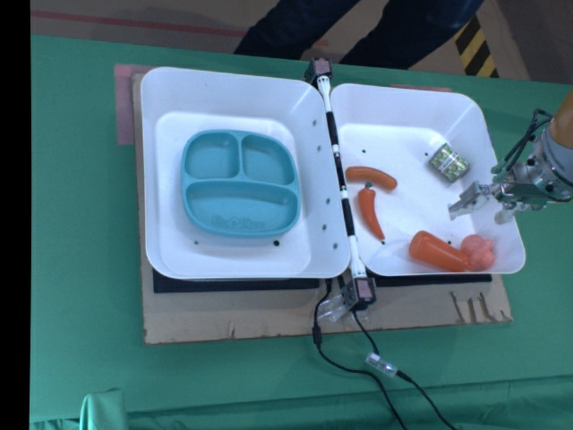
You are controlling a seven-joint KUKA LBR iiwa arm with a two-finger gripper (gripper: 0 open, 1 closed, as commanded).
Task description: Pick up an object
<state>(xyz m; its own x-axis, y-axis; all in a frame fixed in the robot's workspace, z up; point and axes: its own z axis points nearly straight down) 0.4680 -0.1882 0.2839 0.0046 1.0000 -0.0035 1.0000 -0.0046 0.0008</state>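
Near edge, R bin [501, 260]: big orange cone-like piece [439, 251] touching a pink lump [479, 252]. Farther in, 2 small orange carrots [369, 211], center-left. Gripper [483, 201] above bin's R side, fingers spread apart, nothing between them. Green packet [448, 161] just beyond. L bin [152, 186] w/ teal divided plate [240, 184].

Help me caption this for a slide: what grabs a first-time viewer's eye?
The teal divided plate filling the left bin stands out first. Next come the orange pieces in the right bin: a sausage, a chili and a carrot. The gripper hovers at that bin's right edge.
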